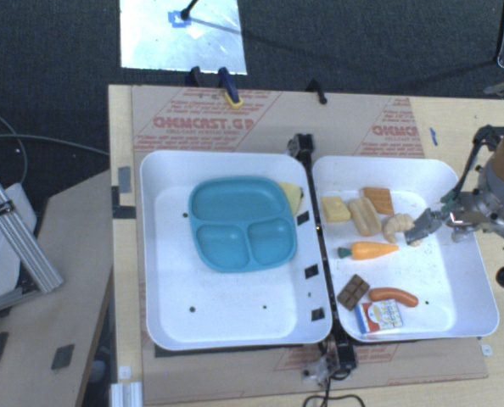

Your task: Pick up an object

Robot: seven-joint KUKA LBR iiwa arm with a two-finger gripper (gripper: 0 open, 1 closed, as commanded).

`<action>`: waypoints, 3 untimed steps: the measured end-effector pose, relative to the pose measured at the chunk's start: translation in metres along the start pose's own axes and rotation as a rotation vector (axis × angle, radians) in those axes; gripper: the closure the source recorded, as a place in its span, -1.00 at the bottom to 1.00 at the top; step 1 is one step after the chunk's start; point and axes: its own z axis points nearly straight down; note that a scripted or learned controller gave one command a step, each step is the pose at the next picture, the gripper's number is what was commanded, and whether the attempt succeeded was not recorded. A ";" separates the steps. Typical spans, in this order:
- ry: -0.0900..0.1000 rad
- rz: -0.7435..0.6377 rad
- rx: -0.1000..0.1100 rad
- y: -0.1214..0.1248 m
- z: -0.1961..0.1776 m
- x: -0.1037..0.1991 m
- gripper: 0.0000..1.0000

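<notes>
Reaching in from the right side of the view, the robot's hand [423,225] hangs low over the right bin [471,253], its grey body and cabling trailing off toward the frame edge. Whether its tips stand apart or together cannot be told from this angle, and nothing is seen held between them.

Just beside the hand, on the side toward the middle of the view, lies a small pale bread roll [397,224], almost touching the tip. This looks like the likeliest thing to be picked. Its long axis runs roughly across the view, in line with the hand's reach.

A little nearer the camera lies an orange toy carrot [371,249], long axis also across the view, green end pointing toward the left bin. Beyond the roll, farther from the hand, sit a tan bun [365,216], a ridged orange-brown cracker [378,199] and a pale yellow block [336,209].

Toward the front wall of the same bin lie a red sausage [394,296], a brown chocolate piece [353,292] and a small red, white and blue carton [381,317]; its printing is too small to read.

The left bin [171,312] holds a blue divided plate [243,224], well apart from the hand.

Brown board covering the worktop [345,121] carries red lettering, seen upside down, that seems to read "CHEMCAST GP".
</notes>
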 end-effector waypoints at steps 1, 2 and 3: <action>-0.002 0.003 0.001 0.044 0.134 -0.051 -1.00; -0.002 -0.006 -0.009 0.128 0.137 -0.004 -1.00; 0.000 0.003 -0.003 0.157 0.137 -0.051 -1.00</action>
